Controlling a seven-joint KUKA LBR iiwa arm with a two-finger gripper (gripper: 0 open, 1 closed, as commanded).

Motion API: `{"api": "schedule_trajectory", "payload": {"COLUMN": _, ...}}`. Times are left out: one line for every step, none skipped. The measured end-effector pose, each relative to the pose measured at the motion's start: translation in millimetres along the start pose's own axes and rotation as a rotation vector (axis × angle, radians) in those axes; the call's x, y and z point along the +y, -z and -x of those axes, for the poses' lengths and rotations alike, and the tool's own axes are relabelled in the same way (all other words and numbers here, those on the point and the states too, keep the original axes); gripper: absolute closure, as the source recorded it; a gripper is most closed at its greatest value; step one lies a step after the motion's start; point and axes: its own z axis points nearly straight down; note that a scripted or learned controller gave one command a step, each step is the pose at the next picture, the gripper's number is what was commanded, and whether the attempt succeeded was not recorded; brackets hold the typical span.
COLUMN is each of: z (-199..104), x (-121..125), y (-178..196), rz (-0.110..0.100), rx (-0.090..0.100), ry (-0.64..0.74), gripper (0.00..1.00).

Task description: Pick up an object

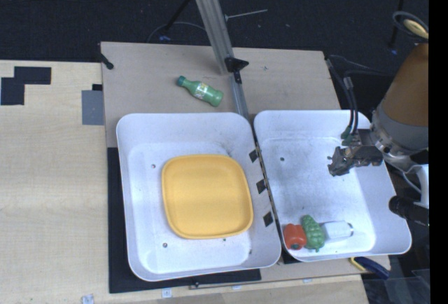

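Two shallow white bins (140, 148) sit side by side on pale wood. Over the right bin (392, 225) hangs the dark gripper (341, 164), touching nothing I can make out. Its near edge holds one red object (295, 235), one knobbly green object (313, 232), one white object (337, 230). One smooth yellow plate (207, 195) lies left; one green bottle (200, 90) beyond.

Red-and-green toy (305, 235) beside white piece (337, 230), right bin's near edge; yellow plate (206, 195) flat, left bin.
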Motion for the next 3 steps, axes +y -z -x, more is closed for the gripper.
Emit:
{"api": "schedule_trajectory", "payload": {"z": -56.9, "x": -10.1, "y": -11.7, "rz": -0.002, "rx": 0.0, "ry": 0.0, "gripper": 1.0}}
{"api": "schedule_trajectory", "payload": {"z": -108.2, "x": -10.5, "y": -25.7, "rz": -0.002, "rx": 0.0, "ry": 0.0, "gripper": 1.0}}
{"api": "schedule_trajectory", "payload": {"z": -167.5, "x": -20.3, "y": -25.3, "rz": -0.001, "rx": -0.001, "ry": 0.0, "gripper": 1.0}}
